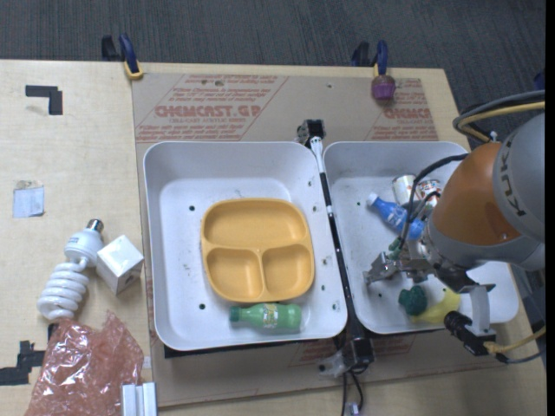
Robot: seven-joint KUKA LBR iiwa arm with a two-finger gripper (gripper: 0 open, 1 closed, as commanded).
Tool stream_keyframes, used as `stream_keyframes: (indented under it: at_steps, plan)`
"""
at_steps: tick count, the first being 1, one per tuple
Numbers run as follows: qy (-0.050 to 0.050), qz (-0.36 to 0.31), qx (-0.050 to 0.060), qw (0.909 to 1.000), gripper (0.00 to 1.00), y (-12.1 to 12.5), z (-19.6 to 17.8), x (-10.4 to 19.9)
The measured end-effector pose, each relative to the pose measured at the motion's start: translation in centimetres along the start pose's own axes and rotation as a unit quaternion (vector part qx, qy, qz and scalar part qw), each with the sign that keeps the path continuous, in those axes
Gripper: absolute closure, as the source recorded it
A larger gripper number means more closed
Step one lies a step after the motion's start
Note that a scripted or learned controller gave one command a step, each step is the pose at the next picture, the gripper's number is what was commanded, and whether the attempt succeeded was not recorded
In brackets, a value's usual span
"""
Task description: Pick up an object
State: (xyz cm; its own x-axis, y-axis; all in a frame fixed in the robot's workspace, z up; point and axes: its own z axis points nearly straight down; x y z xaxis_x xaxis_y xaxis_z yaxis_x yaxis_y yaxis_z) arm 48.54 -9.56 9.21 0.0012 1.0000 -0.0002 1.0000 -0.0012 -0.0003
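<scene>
In the right shallow white bin (347, 232), the metal two-finger gripper (381, 271) hangs low, its jaw state impossible to tell, just left of a dark green round object (413, 299) near a blue bottle (392, 214).

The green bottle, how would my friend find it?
Look at the left white bin, which holds a yellow divided tray. The green bottle lies on its side just below that tray, by the bin's near wall. It is this bin's one green thing.
</scene>
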Motion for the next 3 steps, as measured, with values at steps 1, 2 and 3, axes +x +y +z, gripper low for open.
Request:
stream_keyframes:
  at_steps: [1,2,3]
  plan:
    - [0.0,0.0,-0.001,1.0,1.0,0.1,-1.0,-0.1]
    - [0.0,-0.002,0.0,1.0,1.0,6.0,-10.0,6.9]
    - [0.0,-0.001,0.0,1.0,0.0,6.0,-10.0,6.9]
